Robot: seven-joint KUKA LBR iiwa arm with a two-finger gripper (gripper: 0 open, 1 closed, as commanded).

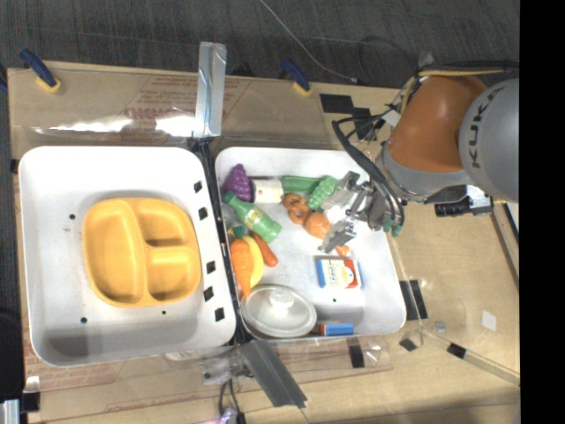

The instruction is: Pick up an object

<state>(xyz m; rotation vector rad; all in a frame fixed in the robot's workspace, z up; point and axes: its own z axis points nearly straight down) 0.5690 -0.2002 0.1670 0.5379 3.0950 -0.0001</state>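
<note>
My gripper hangs over the right bin, near its upper right part, with the fingers spread open and nothing between them. Just left of it lie a round orange toy and a smaller orange piece. A green vegetable lies just above those, close to the upper finger. Below the lower finger sits a small blue and white box.
The right bin also holds purple grapes, a green bottle shape, a carrot with a yellow piece, a white lidded bowl and a blue marker. A yellow divided tray lies in the left bin.
</note>
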